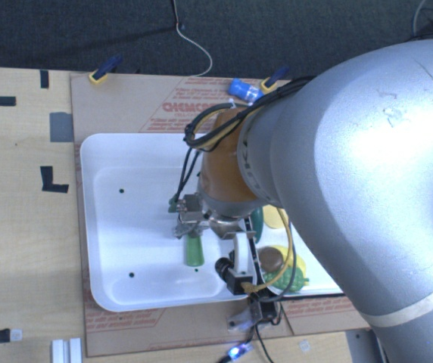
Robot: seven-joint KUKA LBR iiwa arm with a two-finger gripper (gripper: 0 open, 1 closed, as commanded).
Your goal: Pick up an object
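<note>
Grey arm (368, 203) looms; gripper (190, 229) directly above green object (194, 251).

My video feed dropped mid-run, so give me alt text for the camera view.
The grey arm reaches in from the right over the left white bin, its gripper low over the bin floor beside a green object. Yellow and green items lie in the bin to the right.
</note>
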